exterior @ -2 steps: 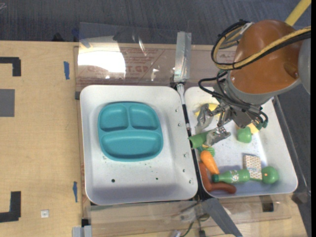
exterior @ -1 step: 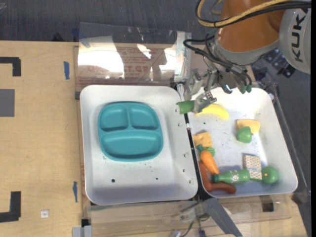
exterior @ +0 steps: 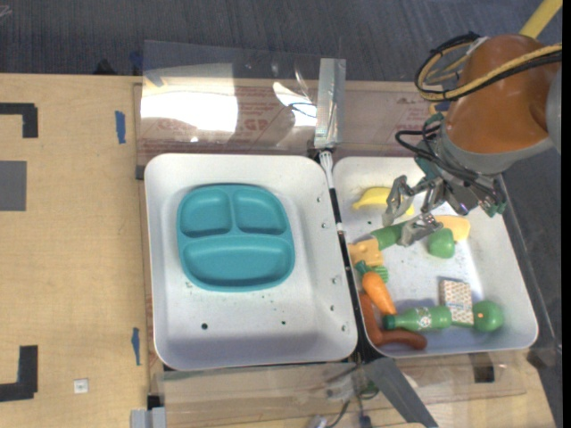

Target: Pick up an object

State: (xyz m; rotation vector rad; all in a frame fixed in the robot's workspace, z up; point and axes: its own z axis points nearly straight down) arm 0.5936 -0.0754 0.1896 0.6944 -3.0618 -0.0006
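Arm point(exterior: 495, 105) in from the right, orange band up top, claw point(exterior: 417, 210) low over the right bin point(exterior: 522, 279), fingers spread above a green toy point(exterior: 393, 235) and near a green ball point(exterior: 441, 244). Yellow banana point(exterior: 371, 198) just left of the claw. Lower down: carrot point(exterior: 378, 292), green bottle point(exterior: 426, 319), patterned block point(exterior: 456, 297), red sausage point(exterior: 393, 335). Left bin point(exterior: 169, 328) carries a teal divided plate point(exterior: 235, 237). Bench point(exterior: 62, 239) is tan board.

A teal divided plate point(exterior: 235, 237) lies in the middle of the left white bin point(exterior: 169, 328), on the tan counter point(exterior: 67, 239). Black angle marks point(exterior: 22, 119) and blue tape strips point(exterior: 119, 126) sit on the counter left of that bin
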